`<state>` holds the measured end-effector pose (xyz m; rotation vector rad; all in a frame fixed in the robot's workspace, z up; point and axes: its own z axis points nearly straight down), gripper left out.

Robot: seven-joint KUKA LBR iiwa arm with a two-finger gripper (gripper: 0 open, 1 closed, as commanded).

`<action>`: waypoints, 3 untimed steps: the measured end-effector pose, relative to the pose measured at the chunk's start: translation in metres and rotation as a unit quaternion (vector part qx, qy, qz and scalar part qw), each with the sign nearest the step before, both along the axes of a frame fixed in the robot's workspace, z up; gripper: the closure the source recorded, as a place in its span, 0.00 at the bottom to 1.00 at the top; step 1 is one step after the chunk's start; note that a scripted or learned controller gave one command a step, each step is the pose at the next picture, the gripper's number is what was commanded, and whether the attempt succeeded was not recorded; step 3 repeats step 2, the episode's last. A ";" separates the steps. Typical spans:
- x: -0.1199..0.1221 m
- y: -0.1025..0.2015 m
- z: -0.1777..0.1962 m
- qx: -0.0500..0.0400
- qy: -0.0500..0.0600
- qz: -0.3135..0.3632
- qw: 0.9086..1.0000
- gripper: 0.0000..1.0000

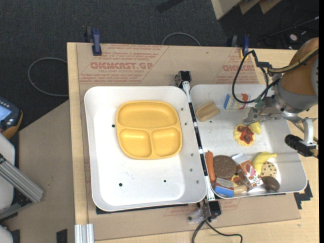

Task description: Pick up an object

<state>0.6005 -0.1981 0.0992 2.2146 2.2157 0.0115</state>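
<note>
My gripper (257, 116) reaches into the right bin (293, 151) from the right and sits low over its upper middle. Just below and left of it lies a small red and yellow toy food piece (245, 134), close to the gripper tip or touching it. A tan block (206, 111) lies at the bin's upper left. A small blue and white item (229, 103) and a red piece (245, 98) lie near the bin's back wall. Nothing visibly hangs from the gripper.
The left bin (101, 161) bears a yellow divided plate (149, 128). The right bin's front corner holds a pile: an orange stick (209, 165), a brown disc (224, 166), a banana (263, 158), a cookie (269, 169) and small packets (246, 175). A black cable (238, 80) loops above the gripper.
</note>
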 end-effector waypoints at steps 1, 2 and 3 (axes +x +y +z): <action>-0.015 0.076 0.055 0.001 0.004 0.003 1.000 1.00; -0.036 0.145 0.087 0.002 0.006 0.003 1.000 1.00; -0.036 0.145 0.087 0.002 0.006 0.003 1.000 1.00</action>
